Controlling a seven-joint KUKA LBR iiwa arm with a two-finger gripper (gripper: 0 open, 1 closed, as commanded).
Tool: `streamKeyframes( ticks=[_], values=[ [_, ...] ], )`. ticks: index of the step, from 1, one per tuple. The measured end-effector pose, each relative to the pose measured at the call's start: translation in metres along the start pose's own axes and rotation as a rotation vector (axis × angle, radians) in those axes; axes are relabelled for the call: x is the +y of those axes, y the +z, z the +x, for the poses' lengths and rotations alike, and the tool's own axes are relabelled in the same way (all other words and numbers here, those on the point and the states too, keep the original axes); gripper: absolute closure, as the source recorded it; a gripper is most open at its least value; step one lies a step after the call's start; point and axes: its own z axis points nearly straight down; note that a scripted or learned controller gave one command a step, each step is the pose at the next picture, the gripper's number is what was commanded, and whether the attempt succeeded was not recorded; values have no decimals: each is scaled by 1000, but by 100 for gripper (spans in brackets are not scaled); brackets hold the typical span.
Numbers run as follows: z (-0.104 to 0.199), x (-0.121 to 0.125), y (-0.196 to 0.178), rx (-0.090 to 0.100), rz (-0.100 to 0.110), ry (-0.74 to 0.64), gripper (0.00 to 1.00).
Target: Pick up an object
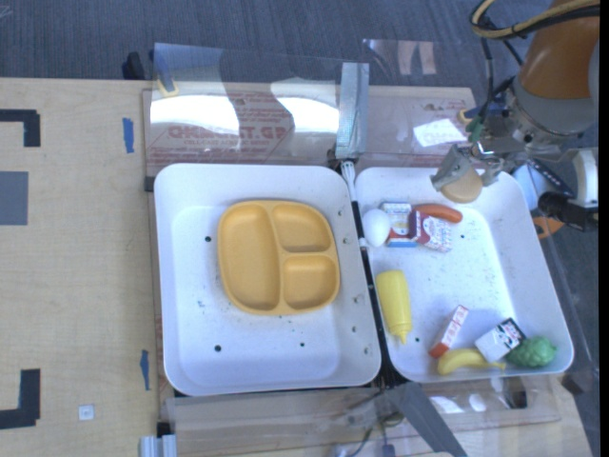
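My gripper (465,171) hangs over the back right corner of the right bin (533,255). A tan round piece like a bread roll (464,189) sits between its grey fingers, just under the wrist, and looks lifted off the bin floor. Below it in that bin lie a white egg (377,227), a red sausage (439,213), a red and white carton (422,229), a yellow bottle (394,303), a small red and white box (453,328), a banana (461,360), a black and white carton (501,339) and a green broccoli (533,352).
A yellow divided plate (279,255) lies in the left bin (181,284). A clear plastic screen (350,112) stands behind both bins. Black and yellow cables (504,8) loop above the arm at the upper right.
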Motion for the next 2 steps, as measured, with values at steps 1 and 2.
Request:
streamKeyframes(
  ticks=[1,2],
  values=[
    [-25,-71,-47,1,8,40,100],
    [8,-48,38,4,19,134,100]
  ],
)
